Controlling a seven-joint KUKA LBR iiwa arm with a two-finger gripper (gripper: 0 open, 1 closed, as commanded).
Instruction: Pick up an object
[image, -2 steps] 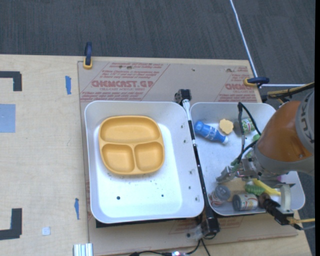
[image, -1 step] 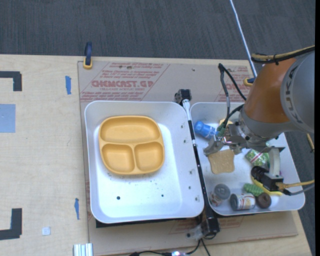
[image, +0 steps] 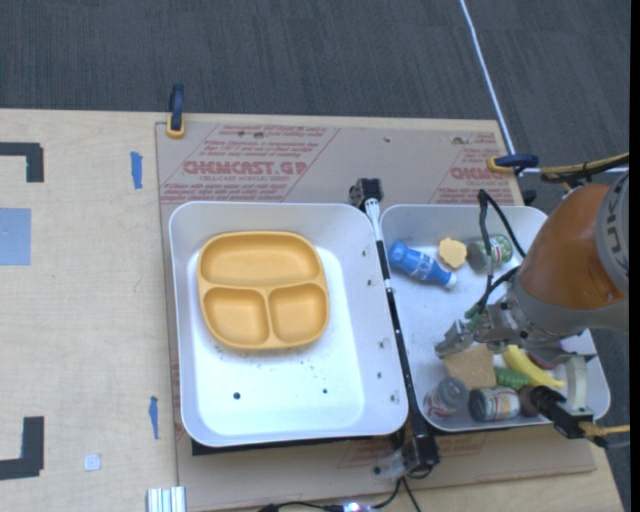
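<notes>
Currently at the approach step: pincer (image: 462, 338) low in the right bin (image: 420, 300) above the tan block (image: 470, 368), can't tell its state; next it needs a straight descent, clearing the banana (image: 530, 365).

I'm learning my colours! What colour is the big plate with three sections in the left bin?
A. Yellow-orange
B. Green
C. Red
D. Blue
A. The divided plate lying in the left bin is yellow-orange all over, with one long section at the top and two smaller ones below it.
</notes>
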